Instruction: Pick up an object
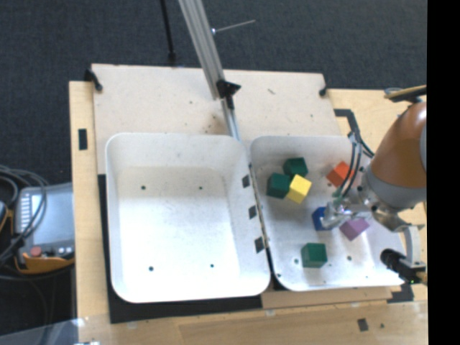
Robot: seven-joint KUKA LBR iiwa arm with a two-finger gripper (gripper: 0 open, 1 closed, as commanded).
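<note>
a metal rail [203, 38] is slanting down from the top toward the bench [208, 95]. a grey box with an orange base [39, 225] is sitting on the dark carpet [65, 27] at the left, with black cables [8, 185] curling beside it.

We read this as a robotics lab: plywood counter [215, 99] on dark carpet [72, 20], aluminium camera mast [201, 34] at upper centre, control pendant [43, 221] with cables at left edge, two white bins [180, 214] holding test blocks.
</note>
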